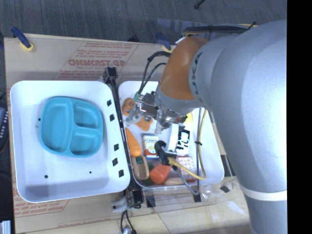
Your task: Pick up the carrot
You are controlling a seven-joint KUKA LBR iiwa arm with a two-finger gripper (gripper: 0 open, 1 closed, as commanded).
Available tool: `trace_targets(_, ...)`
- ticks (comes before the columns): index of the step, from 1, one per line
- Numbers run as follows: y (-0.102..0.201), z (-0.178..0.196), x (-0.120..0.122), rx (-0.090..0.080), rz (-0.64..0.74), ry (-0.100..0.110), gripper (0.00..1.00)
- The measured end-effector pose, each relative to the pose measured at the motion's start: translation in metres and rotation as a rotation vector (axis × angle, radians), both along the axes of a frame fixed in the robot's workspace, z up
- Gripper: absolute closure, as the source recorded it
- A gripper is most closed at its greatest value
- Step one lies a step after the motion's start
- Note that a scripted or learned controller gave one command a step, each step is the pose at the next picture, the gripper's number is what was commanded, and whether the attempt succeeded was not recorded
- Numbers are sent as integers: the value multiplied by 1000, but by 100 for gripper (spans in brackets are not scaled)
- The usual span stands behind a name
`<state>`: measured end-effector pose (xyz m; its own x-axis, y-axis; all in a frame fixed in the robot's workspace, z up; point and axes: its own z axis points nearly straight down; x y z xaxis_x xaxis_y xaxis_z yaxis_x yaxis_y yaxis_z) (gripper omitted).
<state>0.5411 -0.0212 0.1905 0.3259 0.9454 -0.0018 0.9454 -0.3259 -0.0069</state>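
The carrot (132,141) is a long orange piece lying along the left wall of the right bin (212,145), its narrow end pointing toward the back. My gripper (147,114) hangs low over the back left part of that bin, a little behind and to the right of the carrot. Nothing of the carrot is seen between the gripper's parts. The arm's grey and orange wrist hides the bin's back right area.
Small orange pieces (129,106) lie beside the gripper. A little printed box (152,146), a brown block (141,167) and an orange-red item (160,173) crowd the right bin's front. The left bin (29,169) holds a blue divided plate (71,126).
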Motion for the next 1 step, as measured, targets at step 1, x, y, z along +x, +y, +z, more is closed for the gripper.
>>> trace_targets(1,-40,1,50,-1,76,-4,0)
